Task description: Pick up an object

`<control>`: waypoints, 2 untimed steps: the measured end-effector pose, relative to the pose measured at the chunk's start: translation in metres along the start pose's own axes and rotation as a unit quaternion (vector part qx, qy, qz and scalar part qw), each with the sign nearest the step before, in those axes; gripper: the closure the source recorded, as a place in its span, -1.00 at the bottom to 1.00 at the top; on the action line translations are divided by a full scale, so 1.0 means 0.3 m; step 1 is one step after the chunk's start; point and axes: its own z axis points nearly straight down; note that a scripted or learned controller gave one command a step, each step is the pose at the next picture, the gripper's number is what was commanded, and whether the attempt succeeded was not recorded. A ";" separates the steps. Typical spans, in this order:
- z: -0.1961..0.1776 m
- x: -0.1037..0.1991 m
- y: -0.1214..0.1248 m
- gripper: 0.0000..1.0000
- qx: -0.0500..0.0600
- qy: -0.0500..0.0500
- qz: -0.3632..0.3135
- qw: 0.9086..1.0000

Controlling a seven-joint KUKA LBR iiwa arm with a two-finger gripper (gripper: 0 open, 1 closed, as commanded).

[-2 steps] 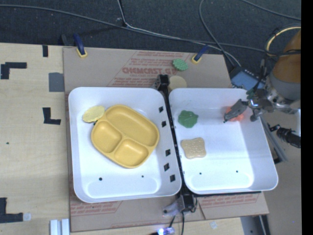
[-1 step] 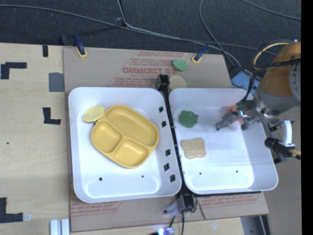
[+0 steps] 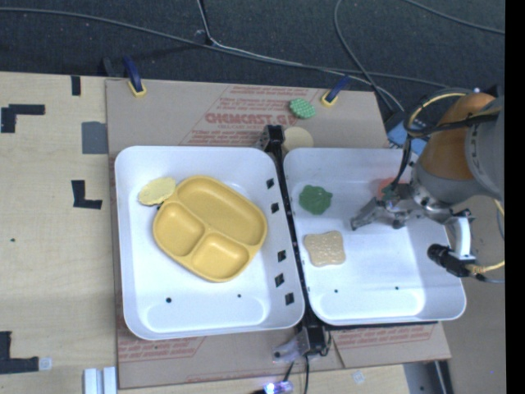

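Jaws (image 3: 361,220): state cannot be told | nothing held | risk: green object (image 3: 315,199) missed if descent is offset

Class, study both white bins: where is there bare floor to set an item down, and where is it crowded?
Free: the left bin floor along its front edge, below the yellow tray; the right bin floor between the beige piece and its front rim. Crowded: near the green piece and end effector.
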 end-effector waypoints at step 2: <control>-0.242 0.031 0.001 1.00 -0.003 0.001 0.000 1.000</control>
